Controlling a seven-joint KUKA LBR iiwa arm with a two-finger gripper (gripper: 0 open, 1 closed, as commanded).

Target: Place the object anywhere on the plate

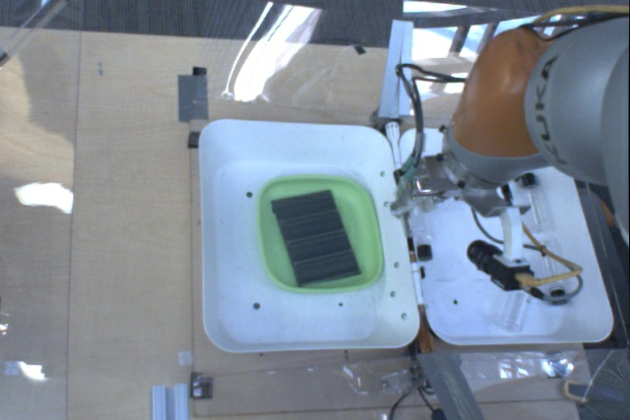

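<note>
Fixed overhead camera — slanting down on both bins

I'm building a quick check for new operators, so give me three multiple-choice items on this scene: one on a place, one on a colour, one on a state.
1. Where is the plate?
A. left bin
B. right bin
C. bare bench

2. What colour is the plate?
A. red
B. green
C. blue

3. How does the dark ridged block lie?
A. flat on the plate
B. hanging over the bin's rim
C. upright on the bench

Key:
1 A, the plate sits inside the left bin.
2 B, its rim is light green.
3 A, the block rests flat within the rim.
</note>
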